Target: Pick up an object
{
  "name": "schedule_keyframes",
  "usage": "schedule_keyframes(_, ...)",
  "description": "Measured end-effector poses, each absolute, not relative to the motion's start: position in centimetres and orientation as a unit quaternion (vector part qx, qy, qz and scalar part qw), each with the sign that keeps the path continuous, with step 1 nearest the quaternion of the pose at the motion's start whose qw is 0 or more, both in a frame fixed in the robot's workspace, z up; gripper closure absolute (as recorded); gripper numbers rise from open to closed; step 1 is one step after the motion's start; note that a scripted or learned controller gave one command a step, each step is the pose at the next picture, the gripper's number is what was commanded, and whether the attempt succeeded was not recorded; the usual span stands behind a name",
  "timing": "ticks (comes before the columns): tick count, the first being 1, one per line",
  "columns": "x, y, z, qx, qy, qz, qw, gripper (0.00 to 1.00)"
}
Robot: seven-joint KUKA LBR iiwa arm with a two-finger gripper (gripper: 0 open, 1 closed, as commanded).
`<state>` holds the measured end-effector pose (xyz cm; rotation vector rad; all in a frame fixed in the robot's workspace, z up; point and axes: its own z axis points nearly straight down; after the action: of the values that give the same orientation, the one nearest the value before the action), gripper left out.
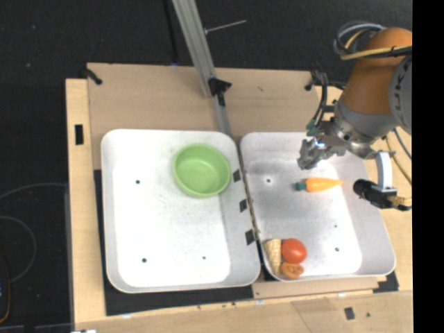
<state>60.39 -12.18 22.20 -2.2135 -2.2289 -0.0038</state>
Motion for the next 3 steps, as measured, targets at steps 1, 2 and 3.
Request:
schedule_keyframes(1,58.0,-7.2,23.6,-0.705,-0.71,-0.0013,0.0,1.0)
schedule_keyframes(2,55.7,-3.1,23.9,-0.705,-0.71,-0.0007,0.001,1.0)
schedule_keyframes(3,54.0,1.0,23.8,-0.705,-0.71,-0.0005,0.0,1.0)
